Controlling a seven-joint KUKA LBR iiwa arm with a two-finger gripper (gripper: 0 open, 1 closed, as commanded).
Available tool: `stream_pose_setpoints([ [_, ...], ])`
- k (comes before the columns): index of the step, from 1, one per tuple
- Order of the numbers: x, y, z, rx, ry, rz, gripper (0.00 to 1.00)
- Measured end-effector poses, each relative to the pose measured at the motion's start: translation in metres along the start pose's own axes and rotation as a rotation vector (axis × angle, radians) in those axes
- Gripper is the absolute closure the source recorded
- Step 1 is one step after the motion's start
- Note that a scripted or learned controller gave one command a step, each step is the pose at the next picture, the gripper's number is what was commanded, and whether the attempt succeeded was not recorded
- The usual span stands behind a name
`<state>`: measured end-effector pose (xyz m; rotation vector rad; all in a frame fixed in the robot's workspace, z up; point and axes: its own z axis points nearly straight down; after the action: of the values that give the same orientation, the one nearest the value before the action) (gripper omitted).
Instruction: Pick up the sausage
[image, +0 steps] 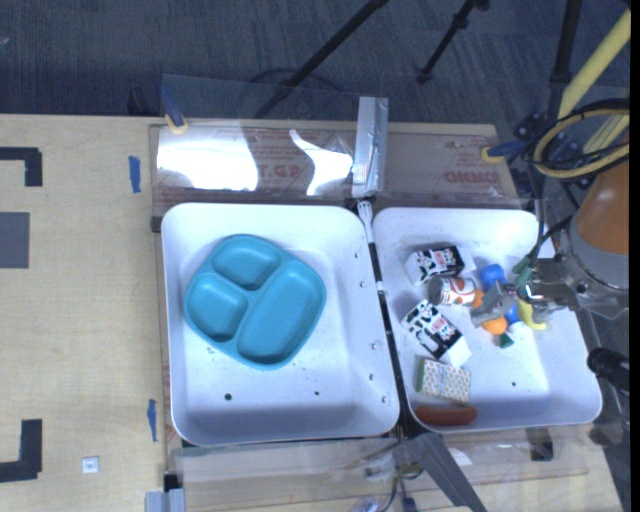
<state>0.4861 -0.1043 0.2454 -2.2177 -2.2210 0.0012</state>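
Your left bin (200, 405) holds a blue plate (256, 299); the right bin (570, 390) holds the sausage (444, 413), lower edge. Jaws' state unclear.

Two shallow white plastic bins stand side by side on the bench: the left bin (200, 400) and the right bin (570, 390). One blue three-compartment plastic plate (255, 300) lies in the left bin. The right bin contains two black-and-white cow-patterned cartons, one upper (437, 262) and one lower (431, 325); one reddish-brown sausage (446, 414); one small pale patterned square packet (445, 380); one small red-and-white can (456, 290); and one cluster of small blue, orange, yellow and green toys (497, 305), too tangled to count singly.
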Motion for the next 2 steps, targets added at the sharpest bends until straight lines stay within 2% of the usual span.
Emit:
stream_pose_setpoints([
  [1,0.0,0.001,-0.01,-0.003,-0.001,0.0,1.0],
  [2,-0.05,-0.007,-0.19,-0.005,-0.004,-0.22,1.0],
])
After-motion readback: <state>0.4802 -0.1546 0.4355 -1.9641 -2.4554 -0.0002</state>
